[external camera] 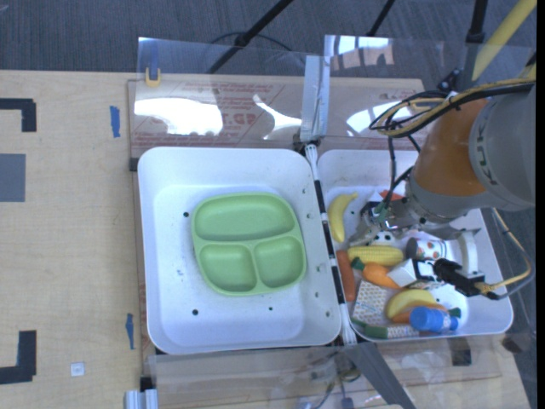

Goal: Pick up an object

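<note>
The grey arm [485, 156], orange-banded above the wrist, reaches in from the right over the right bin [498, 313]. The left bin [162, 254] holds a green divided plate [249, 243]. The right bin is crowded with toy food — a banana [339, 216] against its left wall, a corn cob [375, 255] just below the wrist, a carrot [379, 275], a second banana [410, 301] and a blue bottle [430, 319] near the front edge. The gripper [387, 220] sits low among these, just above the corn cob; whether it grips anything I cannot tell.
</note>
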Available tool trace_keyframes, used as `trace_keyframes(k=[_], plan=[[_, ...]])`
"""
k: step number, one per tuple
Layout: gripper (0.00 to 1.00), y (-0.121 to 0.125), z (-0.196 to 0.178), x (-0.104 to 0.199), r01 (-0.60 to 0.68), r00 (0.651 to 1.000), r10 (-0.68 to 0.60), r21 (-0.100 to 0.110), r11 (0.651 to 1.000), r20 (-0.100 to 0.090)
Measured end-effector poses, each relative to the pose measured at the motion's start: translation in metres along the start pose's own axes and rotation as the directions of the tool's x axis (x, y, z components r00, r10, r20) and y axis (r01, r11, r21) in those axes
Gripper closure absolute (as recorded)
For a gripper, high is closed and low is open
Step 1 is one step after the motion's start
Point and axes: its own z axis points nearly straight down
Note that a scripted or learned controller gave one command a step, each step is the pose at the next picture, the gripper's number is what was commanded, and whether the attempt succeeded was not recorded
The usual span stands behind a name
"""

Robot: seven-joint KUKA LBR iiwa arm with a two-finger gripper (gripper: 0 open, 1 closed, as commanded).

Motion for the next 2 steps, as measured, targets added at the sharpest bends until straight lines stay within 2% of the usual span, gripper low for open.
trace_keyframes(k=[1, 2], plan=[[1.0, 0.001, -0.011, -0.001, -0.002, 1.0, 0.002, -0.005, 1.0, 0.001], [1.0, 0.069, -0.125, 0.046, -0.192, 0.981, 0.192, 0.006, 0.981, 0.0]])
